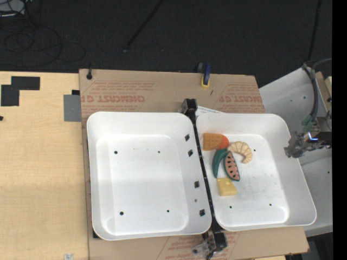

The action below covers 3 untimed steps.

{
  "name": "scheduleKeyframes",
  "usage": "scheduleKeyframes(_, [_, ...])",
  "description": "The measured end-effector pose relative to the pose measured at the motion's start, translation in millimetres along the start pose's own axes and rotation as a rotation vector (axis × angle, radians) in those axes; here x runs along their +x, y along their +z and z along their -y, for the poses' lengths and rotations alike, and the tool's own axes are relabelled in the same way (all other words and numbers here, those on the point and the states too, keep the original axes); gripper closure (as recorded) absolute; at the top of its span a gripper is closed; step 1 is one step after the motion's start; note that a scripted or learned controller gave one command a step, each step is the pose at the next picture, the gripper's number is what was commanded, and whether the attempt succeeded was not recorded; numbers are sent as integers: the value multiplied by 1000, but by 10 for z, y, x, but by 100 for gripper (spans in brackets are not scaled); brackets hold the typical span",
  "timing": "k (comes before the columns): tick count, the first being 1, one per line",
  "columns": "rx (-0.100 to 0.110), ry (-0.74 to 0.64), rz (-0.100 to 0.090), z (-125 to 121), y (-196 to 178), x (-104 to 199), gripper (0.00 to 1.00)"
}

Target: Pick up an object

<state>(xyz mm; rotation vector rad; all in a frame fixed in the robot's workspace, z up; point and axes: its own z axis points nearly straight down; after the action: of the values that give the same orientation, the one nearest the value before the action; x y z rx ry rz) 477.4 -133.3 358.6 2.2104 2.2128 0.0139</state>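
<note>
- Honestly, I can't tell my gripper's (297,147) jaw state; it sits just outside the right bin's (295,199) right rim.
- Toys cluster by the bin's left wall; I risk grazing neighbours.

This is a robotics lab: two white bins (141,221) clamped on a cardboard sheet (162,93) over a plywood bench (38,172), far left of the gripper (297,148); loose cables (32,42) trail across dark carpet beyond.

Two white bins (103,126); one holds an orange wedge (214,141), a tan shrimp (242,150), a red-green watermelon slice (231,166) and a yellow block (227,187).
</note>
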Motion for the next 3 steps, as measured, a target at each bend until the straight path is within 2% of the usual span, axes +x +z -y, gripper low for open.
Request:
scheduleKeyframes(1, [35,2,-9,78,1619,11,100])
scheduleKeyframes(2, [3,1,0,-3,-75,-18,100])
scheduleKeyframes(3, [34,2,-8,88,2027,-141,100])
